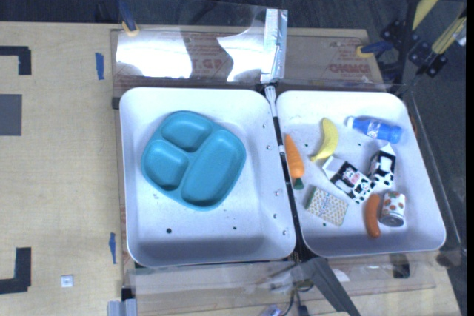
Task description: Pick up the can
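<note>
The can (392, 208) is a small white tin with reddish spots. It lies on its side near the front right corner of the right bin (426, 233). An orange-red sausage (371, 215) lies right against the can's left side. Behind the can stands a black-and-white cow toy (383, 166).
The right bin also holds a blue bottle (374, 129) at the back, a banana (326, 138), a carrot (295, 160) along the left wall, a black-and-white box (348, 177) and a waffle-patterned piece (328, 205). A blue divided plate (194, 158) lies in the left bin (148, 233).
</note>
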Motion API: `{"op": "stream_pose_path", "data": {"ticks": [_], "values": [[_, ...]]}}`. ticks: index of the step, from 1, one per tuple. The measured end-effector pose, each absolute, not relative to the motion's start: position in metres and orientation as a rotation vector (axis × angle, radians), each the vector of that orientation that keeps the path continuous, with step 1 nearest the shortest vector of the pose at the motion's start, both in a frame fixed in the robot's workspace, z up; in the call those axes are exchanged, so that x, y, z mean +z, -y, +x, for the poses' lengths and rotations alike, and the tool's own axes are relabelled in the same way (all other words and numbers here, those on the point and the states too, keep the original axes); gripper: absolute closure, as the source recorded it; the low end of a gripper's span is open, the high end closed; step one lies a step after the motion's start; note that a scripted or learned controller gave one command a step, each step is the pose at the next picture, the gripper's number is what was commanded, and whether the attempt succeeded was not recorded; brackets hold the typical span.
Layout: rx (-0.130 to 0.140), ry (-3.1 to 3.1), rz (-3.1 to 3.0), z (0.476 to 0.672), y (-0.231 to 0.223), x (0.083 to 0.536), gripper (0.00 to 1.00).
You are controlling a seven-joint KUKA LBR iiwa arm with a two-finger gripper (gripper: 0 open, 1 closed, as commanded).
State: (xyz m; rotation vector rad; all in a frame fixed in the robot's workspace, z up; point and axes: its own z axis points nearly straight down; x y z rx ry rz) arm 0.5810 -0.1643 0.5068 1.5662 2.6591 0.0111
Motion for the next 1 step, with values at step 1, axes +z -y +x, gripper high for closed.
{"op": "stream_pose_path", "data": {"ticks": [1], "values": [[0.013,-2.653,1.560,0.5822,0.1642,0.5188,1.00]]}}
